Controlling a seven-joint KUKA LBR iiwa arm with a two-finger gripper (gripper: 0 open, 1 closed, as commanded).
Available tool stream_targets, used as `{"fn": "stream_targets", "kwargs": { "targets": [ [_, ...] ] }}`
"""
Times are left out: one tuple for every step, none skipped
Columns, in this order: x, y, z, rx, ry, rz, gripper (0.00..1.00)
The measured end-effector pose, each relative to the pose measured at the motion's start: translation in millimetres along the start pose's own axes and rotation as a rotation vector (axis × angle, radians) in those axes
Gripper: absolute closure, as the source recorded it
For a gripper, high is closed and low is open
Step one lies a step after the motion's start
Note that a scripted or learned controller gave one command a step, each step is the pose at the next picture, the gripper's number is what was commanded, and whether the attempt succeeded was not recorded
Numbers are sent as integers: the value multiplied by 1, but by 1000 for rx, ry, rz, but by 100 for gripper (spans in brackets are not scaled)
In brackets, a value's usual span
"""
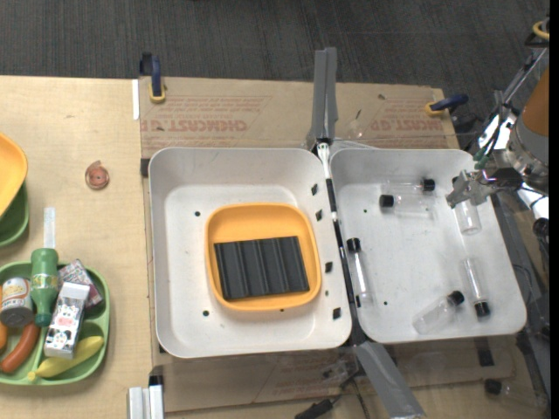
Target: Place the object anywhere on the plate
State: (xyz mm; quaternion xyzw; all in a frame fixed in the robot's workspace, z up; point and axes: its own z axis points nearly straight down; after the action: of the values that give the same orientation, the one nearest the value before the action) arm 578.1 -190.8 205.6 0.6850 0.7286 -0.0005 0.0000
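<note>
Two white bins sit side by side on the bench. The left bin (175, 234) holds an orange plate (223, 225) in its middle. A dark grey ridged block (260, 265) lies flat on the plate and covers most of its floor. Bare white floor runs all around the plate, so there is open room between the plate's rim and the bin's walls on every side.

The right bin (410, 251) holds clear plastic tubes with black caps. One tube (403, 195) lies near the top. One thin tube (356, 269) lies along the left wall, close to the edge where the two bins meet. Two more, a tube (474, 285) by the right wall and a tube (435, 312) near the bottom, lie close together in the lower right corner. The middle of this bin is open floor.

The gripper (467, 190) is at the right bin's upper right edge. A clear tube (470, 215) sits right below it, pointing down into the bin. I cannot tell if the gripper is grasping this tube or just next to it.

Off to the left, a green tray (87, 356) of toy food stands on the wooden table, well apart from the bins. A blue clamp (150, 75) and another clamp (445, 105) sit at the back corners of the cardboard.
</note>
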Motion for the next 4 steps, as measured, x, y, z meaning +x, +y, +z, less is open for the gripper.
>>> {"fn": "stream_targets", "kwargs": {
  "targets": [
    [-10,56,-19,-2,-2,-244,100],
    [1,82,-31,-2,-2,-300,100],
    [3,82,-70,-3,-3,-474,100],
    [-37,79,-98,-3,-3,-533,100]
  ]
}}
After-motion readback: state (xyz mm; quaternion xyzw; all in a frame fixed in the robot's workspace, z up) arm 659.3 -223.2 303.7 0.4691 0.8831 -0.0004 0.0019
